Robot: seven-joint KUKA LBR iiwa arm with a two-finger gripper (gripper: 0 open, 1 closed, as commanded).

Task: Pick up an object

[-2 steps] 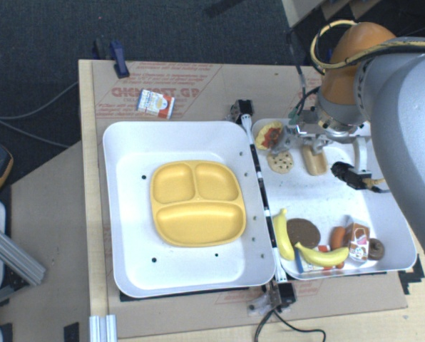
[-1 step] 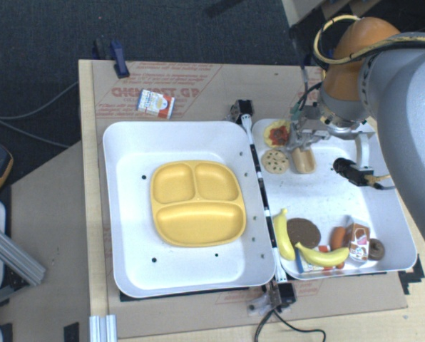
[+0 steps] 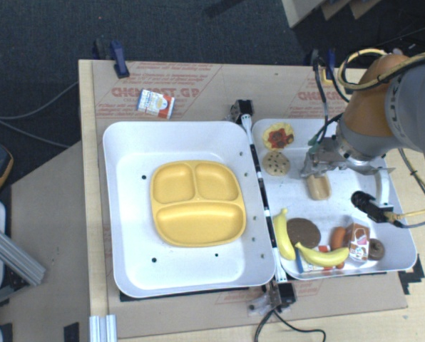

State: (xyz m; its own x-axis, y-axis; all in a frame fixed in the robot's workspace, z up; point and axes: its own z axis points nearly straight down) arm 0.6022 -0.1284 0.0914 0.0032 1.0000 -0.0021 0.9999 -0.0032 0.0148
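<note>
The right bin [image 3: 405, 262] holds several toy foods. A tan bread-like piece [image 3: 318, 188] lies near its middle, and my gripper [image 3: 316, 168] hangs directly over the piece's upper end, hiding part of it. Whether the piece is held cannot be made out. To the left are a speckled cookie [image 3: 275, 164] and a red-and-yellow pizza piece [image 3: 279, 135]. Along the front lie a brown patty [image 3: 302, 232], two bananas [image 3: 324, 256], an orange sausage [image 3: 339, 237], a small carton [image 3: 358, 242] and a chocolate doughnut [image 3: 376, 249].
In the left bin [image 3: 120, 191] sits a yellow divided plate [image 3: 197, 203]. A small red-and-white carton [image 3: 155, 103] lies on the bench behind it. Blue clamps [image 3: 118, 58] stand at the back edge. The arm's grey body [image 3: 405, 105] and cables cover the right bin's far right.
</note>
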